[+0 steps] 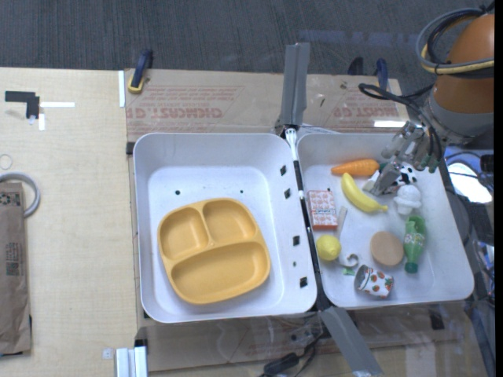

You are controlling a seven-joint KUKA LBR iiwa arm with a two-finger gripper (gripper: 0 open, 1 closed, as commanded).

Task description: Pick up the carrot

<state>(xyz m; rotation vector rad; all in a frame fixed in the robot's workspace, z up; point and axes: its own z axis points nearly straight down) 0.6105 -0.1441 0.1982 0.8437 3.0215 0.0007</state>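
Camera view: I'm seeing the carrot (355, 167) lying unlifted on the right bin (460, 277) floor, gripper (387, 181) hovering just beside it; its grip I cannot tell.

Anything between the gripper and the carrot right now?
Nothing visible does. The gripper hangs just right of the carrot, at its tip. The banana lies close below the carrot, beside the path rather than across it.

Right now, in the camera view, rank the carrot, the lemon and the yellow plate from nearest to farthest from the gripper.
1. Carrot: just left of the gripper, top of the right bin.
2. Lemon: lower left in the same bin.
3. Yellow plate: left bin, beyond the divider.
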